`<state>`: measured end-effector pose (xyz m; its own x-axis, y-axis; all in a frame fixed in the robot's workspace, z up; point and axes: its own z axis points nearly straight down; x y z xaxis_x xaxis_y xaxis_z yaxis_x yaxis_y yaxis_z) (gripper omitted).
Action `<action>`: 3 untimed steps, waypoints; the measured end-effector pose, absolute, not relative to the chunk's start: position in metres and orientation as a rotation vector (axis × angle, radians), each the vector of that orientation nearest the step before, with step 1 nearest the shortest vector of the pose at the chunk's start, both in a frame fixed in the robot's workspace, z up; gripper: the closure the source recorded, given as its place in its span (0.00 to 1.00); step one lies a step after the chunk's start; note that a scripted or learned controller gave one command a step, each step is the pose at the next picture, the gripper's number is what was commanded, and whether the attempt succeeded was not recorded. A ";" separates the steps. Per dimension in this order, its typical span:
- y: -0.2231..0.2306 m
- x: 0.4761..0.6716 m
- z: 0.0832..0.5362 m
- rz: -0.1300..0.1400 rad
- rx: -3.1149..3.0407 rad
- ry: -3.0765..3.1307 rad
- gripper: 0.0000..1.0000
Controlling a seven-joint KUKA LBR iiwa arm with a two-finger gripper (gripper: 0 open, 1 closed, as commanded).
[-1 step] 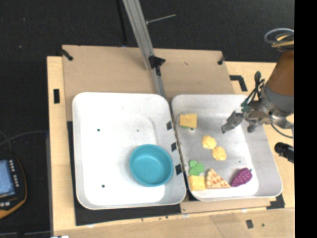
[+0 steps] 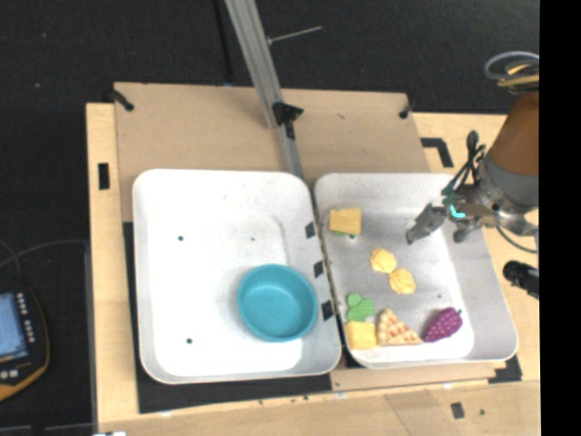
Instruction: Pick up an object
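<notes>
My gripper (image 2: 442, 226) hangs over the upper right part of the right bin (image 2: 413, 187), its fingers (image 2: 421, 226) spread apart with nothing between them. Below and left of it in that bin lie a yellow cheese block (image 2: 345, 221), two pale yellow pieces (image 2: 383, 262) (image 2: 402, 282), a green leafy piece (image 2: 359, 308), a yellow cube (image 2: 360, 335), a pizza slice (image 2: 396, 329) and a purple grape bunch (image 2: 442, 324). A blue bowl (image 2: 277, 302) sits in the left bin (image 2: 195, 216).
A grey metal post (image 2: 259, 53) slants up from between the bins at the back. The bins rest on a tan board (image 2: 218, 125). A handheld pendant (image 2: 18, 330) lies at the far left.
</notes>
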<state>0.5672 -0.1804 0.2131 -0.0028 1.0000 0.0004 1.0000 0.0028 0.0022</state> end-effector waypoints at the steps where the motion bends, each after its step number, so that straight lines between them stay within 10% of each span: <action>1: -0.179 0.561 0.151 -0.006 2.224 2.223 0.00; 2: -0.180 0.561 0.099 -0.004 2.224 2.219 0.00; 3: -0.181 0.563 0.113 0.004 2.226 2.210 1.00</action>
<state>0.5625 -0.1809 0.1129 0.0073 1.0000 -0.0017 1.0000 -0.0073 0.0051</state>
